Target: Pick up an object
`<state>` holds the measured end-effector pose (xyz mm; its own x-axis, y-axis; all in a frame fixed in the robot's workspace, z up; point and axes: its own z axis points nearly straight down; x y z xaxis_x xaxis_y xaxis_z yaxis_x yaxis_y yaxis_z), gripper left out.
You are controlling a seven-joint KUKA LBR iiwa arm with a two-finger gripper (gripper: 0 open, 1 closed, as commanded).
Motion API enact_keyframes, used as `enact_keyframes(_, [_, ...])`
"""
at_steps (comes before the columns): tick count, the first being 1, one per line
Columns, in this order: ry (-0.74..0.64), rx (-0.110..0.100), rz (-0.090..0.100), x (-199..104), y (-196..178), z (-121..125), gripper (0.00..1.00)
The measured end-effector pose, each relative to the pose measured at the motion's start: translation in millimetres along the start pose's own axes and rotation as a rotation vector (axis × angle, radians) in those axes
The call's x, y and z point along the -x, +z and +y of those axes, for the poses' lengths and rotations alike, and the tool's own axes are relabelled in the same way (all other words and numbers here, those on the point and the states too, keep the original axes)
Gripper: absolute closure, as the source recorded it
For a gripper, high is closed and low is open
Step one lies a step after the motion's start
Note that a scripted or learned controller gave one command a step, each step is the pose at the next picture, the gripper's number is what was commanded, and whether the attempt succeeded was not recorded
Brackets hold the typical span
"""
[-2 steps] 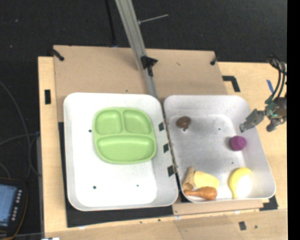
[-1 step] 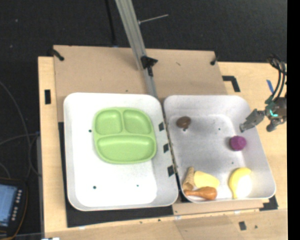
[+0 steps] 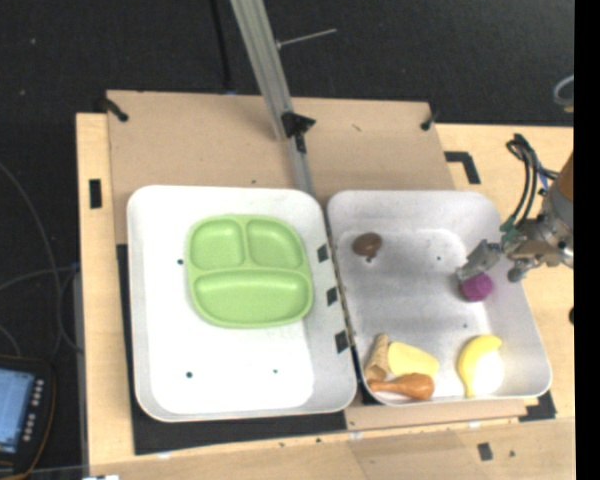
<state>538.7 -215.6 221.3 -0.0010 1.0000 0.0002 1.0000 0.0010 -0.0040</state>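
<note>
1. The task looks to be in its approach stage: nothing is lifted, and every object lies on a bin floor.
2. The claw [image 3: 502, 258] sits low over the right bin [image 3: 420, 218], near its right wall, with its fingers spread apart and nothing between them.
3. The likely target is the purple object [image 3: 476, 287], which lies just below the left finger, touching it or nearly so; I cannot tell which.
4. What is left, in my judgement: centre the claw over it, close, and lift.
5. The purple object is small, rounded and magenta, like a toy plum or grape, and stands well apart from the other items.
6. Elsewhere in the right bin: a brown object [image 3: 367, 244] near the top left, a yellow object [image 3: 480, 362] and a cluster of tan and orange pieces [image 3: 400, 370] along the bottom edge.
7. The left bin [image 3: 160, 368] holds a green divided plate [image 3: 249, 271].
</note>
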Motion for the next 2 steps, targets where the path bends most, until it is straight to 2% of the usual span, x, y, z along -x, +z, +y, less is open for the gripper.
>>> enact_keyframes(1, [0.001, 0.0, 0.0, -5.8, 57.2, 6.7, 0.0])
enact_keyframes(2, [0.002, -0.001, 0.0, -6.9, 116.9, -2.1, 0.0])
